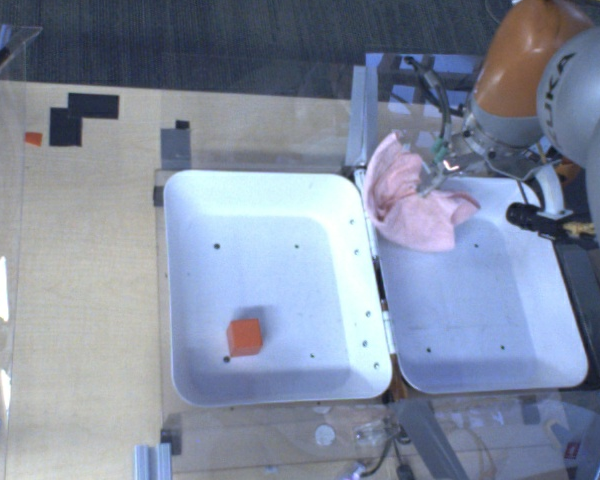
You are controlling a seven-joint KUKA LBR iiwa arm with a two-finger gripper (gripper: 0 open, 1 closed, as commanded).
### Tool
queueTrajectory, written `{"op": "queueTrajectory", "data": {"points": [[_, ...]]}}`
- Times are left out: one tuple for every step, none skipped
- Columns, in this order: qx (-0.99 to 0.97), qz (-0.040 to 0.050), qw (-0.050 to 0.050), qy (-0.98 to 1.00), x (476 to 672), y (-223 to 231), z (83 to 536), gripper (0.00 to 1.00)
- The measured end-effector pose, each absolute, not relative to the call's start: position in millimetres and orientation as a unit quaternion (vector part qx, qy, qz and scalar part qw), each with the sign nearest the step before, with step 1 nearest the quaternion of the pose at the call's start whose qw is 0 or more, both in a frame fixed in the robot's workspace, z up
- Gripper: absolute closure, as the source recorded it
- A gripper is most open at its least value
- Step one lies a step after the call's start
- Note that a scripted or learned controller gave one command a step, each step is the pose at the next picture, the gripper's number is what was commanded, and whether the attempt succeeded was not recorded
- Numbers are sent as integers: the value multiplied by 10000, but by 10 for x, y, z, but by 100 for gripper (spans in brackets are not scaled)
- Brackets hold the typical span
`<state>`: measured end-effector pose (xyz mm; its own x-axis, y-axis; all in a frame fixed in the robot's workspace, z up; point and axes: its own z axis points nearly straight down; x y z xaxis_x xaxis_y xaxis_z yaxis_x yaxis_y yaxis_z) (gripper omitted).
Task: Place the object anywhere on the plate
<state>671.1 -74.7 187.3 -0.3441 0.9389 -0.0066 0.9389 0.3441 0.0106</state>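
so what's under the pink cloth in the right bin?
The crumpled pink cloth lies on the right white bin's floor at its back left corner, lapping the rim. Whatever lies beneath is covered. The end effector sits at its top edge.

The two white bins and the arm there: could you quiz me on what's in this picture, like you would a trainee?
1. True or false: the orange block lies in the left bin.
2. Which bin holds the pink cloth: A) left, B) right?
3. Fill in: the gripper is over the ____ cloth.

Key: 1 true; 2 B, at its far left corner, draped partly on the rim; 3 pink, though whether it grips the cloth cannot be told.
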Motion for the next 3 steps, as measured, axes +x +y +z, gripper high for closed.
{"op": "queueTrajectory", "data": {"points": [[5694, 31, 60, 8220, 6738, -731, 2272, 100], [3932, 23, 57, 9194, 6656, -222, 2288, 100], [2018, 23, 60, 9794, 6498, 329, 2262, 100]]}}
